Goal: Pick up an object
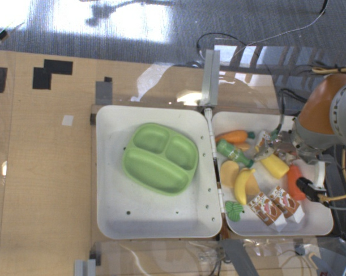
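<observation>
**Over the right bin, gripper low among the toy food**

Over the right bin (pixel 323 222), the gripper (pixel 270 145) sits low; whether it is wide, narrow or holding something cannot be told. Just below it lies a yellow block (pixel 274 166), just left of it a carrot (pixel 235 136) and green bottle (pixel 233 153). Further below-left is a banana (pixel 243 185). Well left, a green tray (pixel 160 157) rests in the left bin (pixel 111 217).

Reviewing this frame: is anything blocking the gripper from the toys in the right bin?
Nothing visible does. The gripper is already low in the right bin, right among the toys: the yellow block sits just below it, with the carrot and green bottle to its left. They lie crowded, so neighbours may interfere.
</observation>
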`<control>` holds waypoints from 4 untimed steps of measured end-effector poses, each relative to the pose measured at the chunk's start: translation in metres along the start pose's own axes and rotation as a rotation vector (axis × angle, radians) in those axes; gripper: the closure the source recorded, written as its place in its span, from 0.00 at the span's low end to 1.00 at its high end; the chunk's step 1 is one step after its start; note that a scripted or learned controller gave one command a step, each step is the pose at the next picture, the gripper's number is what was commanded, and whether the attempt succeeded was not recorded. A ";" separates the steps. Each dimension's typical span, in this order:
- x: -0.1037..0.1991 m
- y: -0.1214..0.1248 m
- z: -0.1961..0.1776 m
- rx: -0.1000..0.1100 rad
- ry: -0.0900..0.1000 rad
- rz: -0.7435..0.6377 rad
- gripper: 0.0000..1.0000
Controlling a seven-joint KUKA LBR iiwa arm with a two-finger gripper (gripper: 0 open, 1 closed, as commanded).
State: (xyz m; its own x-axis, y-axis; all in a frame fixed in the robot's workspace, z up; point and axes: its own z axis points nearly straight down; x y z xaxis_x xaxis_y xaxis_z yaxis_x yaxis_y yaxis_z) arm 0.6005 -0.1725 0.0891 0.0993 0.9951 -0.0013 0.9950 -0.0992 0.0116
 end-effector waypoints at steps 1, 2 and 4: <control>0.002 0.002 -0.012 -0.004 0.001 -0.004 1.00; 0.002 0.002 -0.012 -0.004 0.001 -0.004 0.00; 0.021 0.057 -0.014 0.057 0.009 -0.093 1.00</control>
State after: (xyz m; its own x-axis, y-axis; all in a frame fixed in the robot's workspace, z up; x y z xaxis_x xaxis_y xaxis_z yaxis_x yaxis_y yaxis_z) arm 0.6592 -0.1572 0.1033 0.0069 0.9999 0.0095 0.9990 -0.0065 -0.0446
